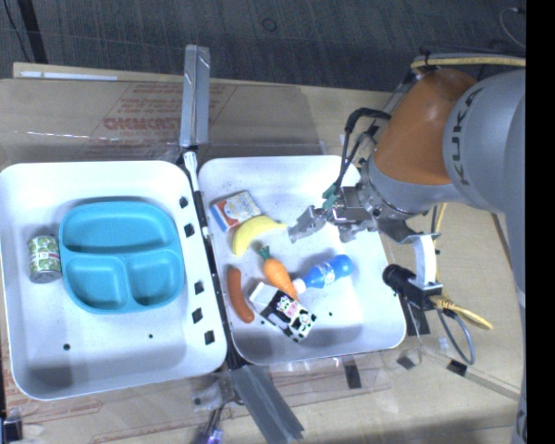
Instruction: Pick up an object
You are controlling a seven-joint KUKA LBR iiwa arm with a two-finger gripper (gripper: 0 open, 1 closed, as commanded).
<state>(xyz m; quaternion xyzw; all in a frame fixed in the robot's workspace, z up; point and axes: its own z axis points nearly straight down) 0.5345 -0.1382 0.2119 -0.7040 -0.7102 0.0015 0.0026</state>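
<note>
The right bin (375, 326) holds a yellow banana (252, 232), an orange carrot (278, 275), a blue bottle with a white cap (325, 272), a reddish-brown sausage (240, 295), a red and white box (232, 209) and a black-and-white patterned carton (288, 314). My gripper (326, 228) hangs over the upper middle of this bin, right of the banana and just above the bottle. Its fingers (303, 223) are spread open and I see nothing between them.
In the left bin (18, 340) lies a blue divided tray (122, 252), with a small green can (43, 257) to its left. A raised divider (202, 248) runs between the bins. The arm's bulk covers the right bin's upper right corner.
</note>
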